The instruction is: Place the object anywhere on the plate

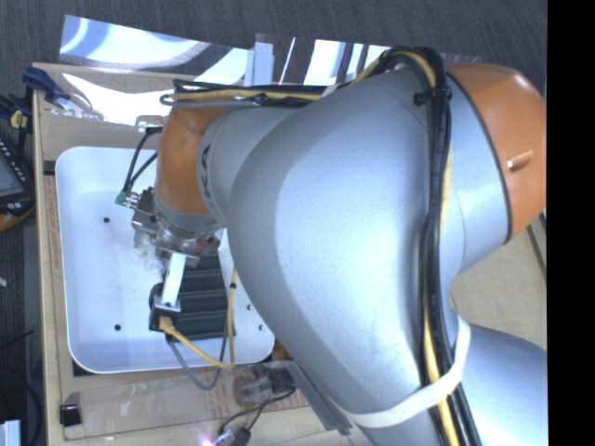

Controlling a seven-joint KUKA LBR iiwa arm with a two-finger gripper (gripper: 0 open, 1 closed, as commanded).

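The arm (372, 249) takes up most of your view. It crosses the bench (139, 402) from the right edge and covers everything past the middle, so you can't check whatever lies under it.

The bin (93, 277) near the bench's left edge is the part you can read. Its left wall and both left corners are bare white.

The arm bends down into this bin and sets the gripper (158, 247) low over the floor, close to the bin's right wall and about midway between its near and far walls. That low, straight-down pose fits a pick or a set-down at the floor rather than a carry.

You cannot tell whether the gripper is clenched or released, because the wrist hides its tip. For the same reason you cannot tell where the object or the plate is. There is a pale blur just beside the tip, too unclear to name.

A few dark specks (118, 328) dot the bin floor, well apart from each other.
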